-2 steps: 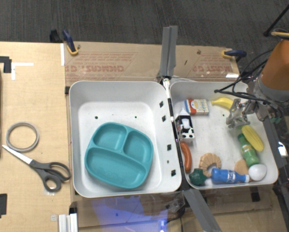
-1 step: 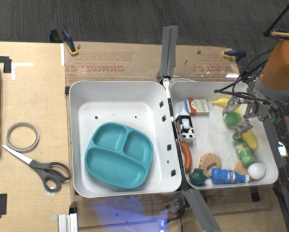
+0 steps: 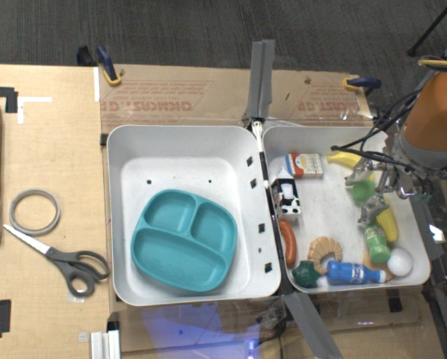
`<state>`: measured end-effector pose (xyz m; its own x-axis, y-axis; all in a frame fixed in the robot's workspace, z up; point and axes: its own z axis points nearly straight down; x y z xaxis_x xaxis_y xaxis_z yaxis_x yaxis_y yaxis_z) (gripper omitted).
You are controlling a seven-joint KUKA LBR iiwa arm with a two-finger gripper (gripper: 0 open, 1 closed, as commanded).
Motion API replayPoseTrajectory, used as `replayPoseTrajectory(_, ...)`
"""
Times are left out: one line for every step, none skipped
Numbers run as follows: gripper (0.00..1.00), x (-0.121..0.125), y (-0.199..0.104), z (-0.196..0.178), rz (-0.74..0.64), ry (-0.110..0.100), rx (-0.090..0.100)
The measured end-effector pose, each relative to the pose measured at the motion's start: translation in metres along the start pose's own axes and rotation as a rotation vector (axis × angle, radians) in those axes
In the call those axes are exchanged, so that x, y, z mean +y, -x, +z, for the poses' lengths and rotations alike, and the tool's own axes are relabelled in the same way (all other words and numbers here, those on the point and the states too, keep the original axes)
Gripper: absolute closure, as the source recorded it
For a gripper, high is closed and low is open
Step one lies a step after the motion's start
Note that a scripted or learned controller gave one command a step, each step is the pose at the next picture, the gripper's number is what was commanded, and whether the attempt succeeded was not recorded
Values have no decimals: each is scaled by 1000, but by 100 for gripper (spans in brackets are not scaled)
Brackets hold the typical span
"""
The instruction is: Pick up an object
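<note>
Camera view: gripper [image 3: 374, 194] poised low in the right bin [image 3: 321, 137] among green toy [image 3: 362, 191] and corn cob [image 3: 387, 223]; jaw state indiscernible; crowding risks a glancing, failed grasp.

The bench [image 3: 51, 290] has a pale wooden top. Two shallow white bins rest on it side by side: the left bin [image 3: 180, 142] and, touching its right wall, the right bin [image 3: 322, 142]. Well left of the left bin lies a roll of tape [image 3: 35, 211], with grey-handled scissors [image 3: 59, 259] just below it. Behind both bins lies a flattened cardboard sheet [image 3: 179, 99], held by blue clamps [image 3: 108, 66].
</note>
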<state>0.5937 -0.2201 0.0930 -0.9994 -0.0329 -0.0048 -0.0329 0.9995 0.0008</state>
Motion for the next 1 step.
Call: replayPoseTrajectory(0,0,-31,0,39,0,1)
